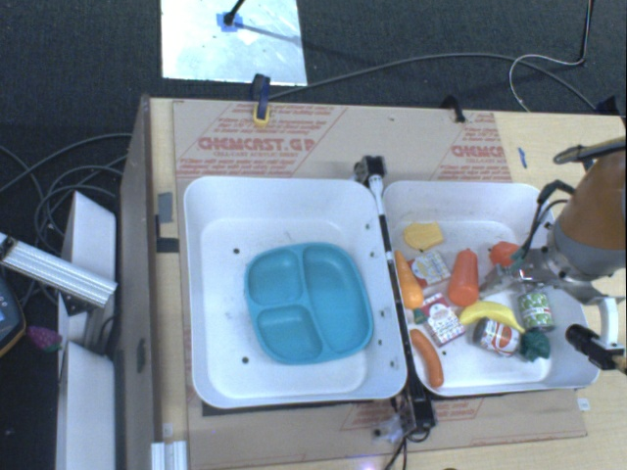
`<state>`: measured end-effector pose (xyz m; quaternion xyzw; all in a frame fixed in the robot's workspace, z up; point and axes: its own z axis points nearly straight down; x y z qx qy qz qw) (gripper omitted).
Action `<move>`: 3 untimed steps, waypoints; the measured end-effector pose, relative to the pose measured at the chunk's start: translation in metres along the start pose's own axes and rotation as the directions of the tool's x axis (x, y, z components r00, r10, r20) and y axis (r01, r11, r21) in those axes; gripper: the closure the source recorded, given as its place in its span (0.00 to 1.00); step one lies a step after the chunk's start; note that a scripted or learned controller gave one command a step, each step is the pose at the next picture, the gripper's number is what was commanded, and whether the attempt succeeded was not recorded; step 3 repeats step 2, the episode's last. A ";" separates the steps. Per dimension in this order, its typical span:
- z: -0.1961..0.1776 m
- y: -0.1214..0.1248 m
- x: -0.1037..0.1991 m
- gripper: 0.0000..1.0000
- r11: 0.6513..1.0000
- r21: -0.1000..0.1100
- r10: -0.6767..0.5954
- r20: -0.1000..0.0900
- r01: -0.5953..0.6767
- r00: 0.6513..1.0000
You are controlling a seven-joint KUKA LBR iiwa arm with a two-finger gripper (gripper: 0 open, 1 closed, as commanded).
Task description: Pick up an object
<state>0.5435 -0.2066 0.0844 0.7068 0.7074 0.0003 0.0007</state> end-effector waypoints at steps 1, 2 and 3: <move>-0.001 0.064 0.012 0.00 1.000 -0.002 -0.003 0.000 0.003 1.000; -0.012 0.065 0.011 1.00 1.000 -0.006 -0.005 0.001 0.005 1.000; -0.012 0.065 0.011 1.00 1.000 -0.006 -0.005 0.001 0.005 1.000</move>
